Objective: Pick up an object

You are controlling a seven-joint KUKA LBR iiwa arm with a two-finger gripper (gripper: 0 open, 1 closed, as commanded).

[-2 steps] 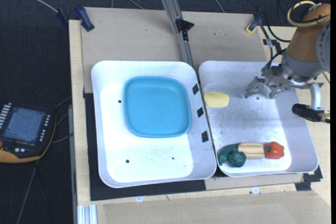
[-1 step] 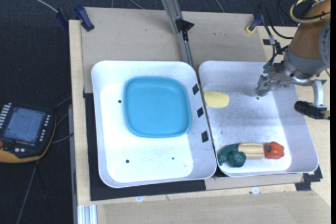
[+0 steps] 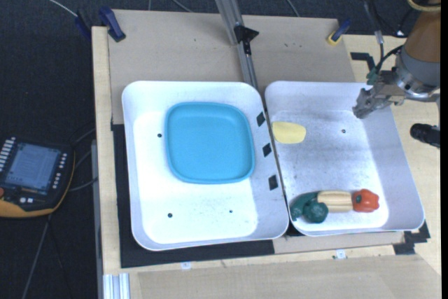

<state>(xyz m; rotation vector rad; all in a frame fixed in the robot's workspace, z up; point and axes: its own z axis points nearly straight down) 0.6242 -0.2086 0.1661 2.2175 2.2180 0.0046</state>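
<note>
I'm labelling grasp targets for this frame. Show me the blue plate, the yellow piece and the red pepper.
blue plate [image 3: 210, 142]: camera view, its flat middle.
yellow piece [image 3: 288, 132]: camera view, middle of its top.
red pepper [image 3: 365, 200]: camera view, its red body.

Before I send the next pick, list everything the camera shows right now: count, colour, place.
Bins: 2, white, side by side on the bench.
Plate: 1, blue, in the left bin.
Yellow piece: 1, pale yellow, right bin, near its left wall.
Green toy: 1, dark green, right bin, front edge.
Tan toy: 1, between the green and red toys.
Red toy: 1, right bin, front edge.
Clamps: 2, blue, bench's back corners.
Pendant: 1, floor at left.
Gripper: 1, grey, over the right bin's back right corner.
</note>
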